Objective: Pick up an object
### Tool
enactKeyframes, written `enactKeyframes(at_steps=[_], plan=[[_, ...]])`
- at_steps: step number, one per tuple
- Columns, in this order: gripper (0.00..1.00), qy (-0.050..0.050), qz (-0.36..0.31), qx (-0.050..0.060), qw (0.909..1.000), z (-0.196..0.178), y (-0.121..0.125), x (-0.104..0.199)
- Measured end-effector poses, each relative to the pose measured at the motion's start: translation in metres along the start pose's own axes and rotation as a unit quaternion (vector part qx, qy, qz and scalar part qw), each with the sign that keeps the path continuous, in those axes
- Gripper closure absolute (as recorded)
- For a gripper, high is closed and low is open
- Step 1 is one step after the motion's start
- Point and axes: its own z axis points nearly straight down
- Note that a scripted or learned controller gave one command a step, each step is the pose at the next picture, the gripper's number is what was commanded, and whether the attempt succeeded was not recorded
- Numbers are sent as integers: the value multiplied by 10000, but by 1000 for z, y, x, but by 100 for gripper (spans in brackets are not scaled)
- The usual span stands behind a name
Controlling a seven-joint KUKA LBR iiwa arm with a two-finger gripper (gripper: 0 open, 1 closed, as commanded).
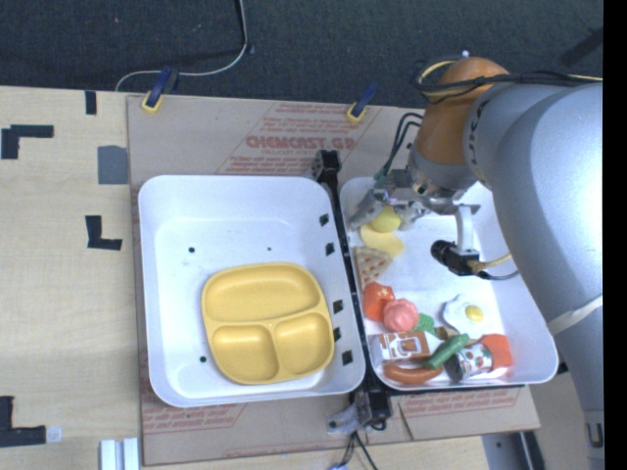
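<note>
Toy food fills the right bin [529,346], with a yellow lemon-like piece [382,225] at its far-left corner. Gripper [389,207] sits directly over that yellow piece, close to or touching it; finger spread cannot be told, and nothing is visibly held. Nearer than the yellow piece, along the bin's left side: a tan cracker-like wedge [369,262], then a red-pink piece [394,311]. Fried egg toy [465,311] lies right of the red-pink piece. At the bin's near edge: sausage [409,370], green piece [449,351], small can [477,357]. Left bin [167,223], beside the right bin, holds 1 yellow divided tray [266,321] with 3 compartments.
</note>
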Motion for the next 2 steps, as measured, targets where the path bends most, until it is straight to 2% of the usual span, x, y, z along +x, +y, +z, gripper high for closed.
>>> enactKeyframes(at_steps=[1,2], plan=[[0,-6,0,8,10000,0,-8,-3],[100,-3,-6,11,10000,-11,-7,-2]])
